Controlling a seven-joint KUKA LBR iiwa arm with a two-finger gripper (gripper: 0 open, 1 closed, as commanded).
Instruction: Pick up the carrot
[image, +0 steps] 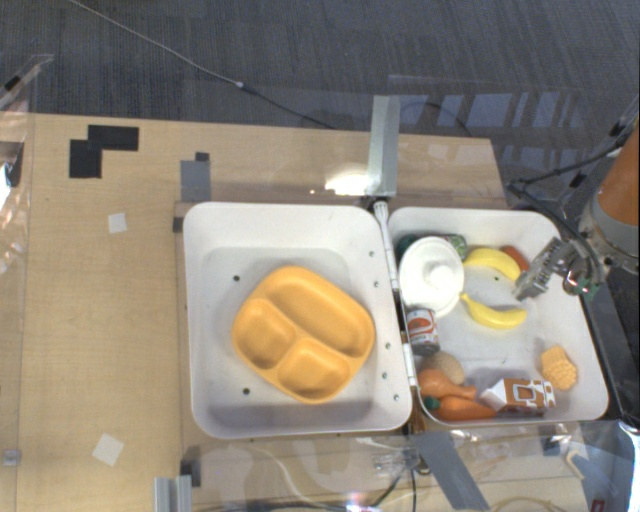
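Orange carrot: right bin's near edge | hand: over bananas

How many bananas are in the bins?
2. One banana lies near the back of the right bin, beside the white tub. The other banana lies just in front of it, below the gripper. More could be hidden under other items.

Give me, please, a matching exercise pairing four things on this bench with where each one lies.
Things:
1. carrot
2. yellow divided plate
3. gripper
4. corn cob

Places:
A. left bin
B. above the bananas, right bin
C. near edge of the right bin, left part
D. right bin, near its right wall

Pairs: 1-C, 2-A, 3-B, 4-D
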